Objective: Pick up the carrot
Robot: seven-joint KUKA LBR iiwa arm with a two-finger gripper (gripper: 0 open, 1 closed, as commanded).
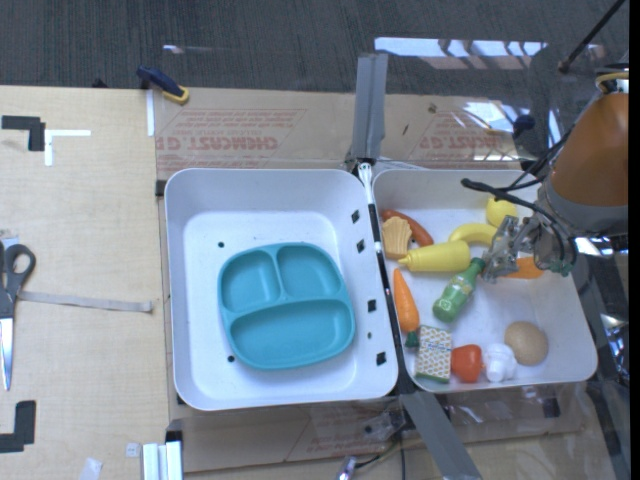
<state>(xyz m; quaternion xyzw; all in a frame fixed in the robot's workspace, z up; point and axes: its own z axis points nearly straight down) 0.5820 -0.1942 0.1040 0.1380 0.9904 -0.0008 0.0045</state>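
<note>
Lying at right bin's left wall, carrot (405, 301) sits apart from jaws

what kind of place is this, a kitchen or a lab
Most likely a robotics lab bench, not a kitchen. The food in the right bin looks like plastic toys, including the carrot; a robot arm reaches in over it; and the bench holds scissors and taped-down cardboard.

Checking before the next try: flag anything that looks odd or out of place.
The end effector sits over the green bottle, not the carrot, which lies apart by the right bin's left wall.
</note>
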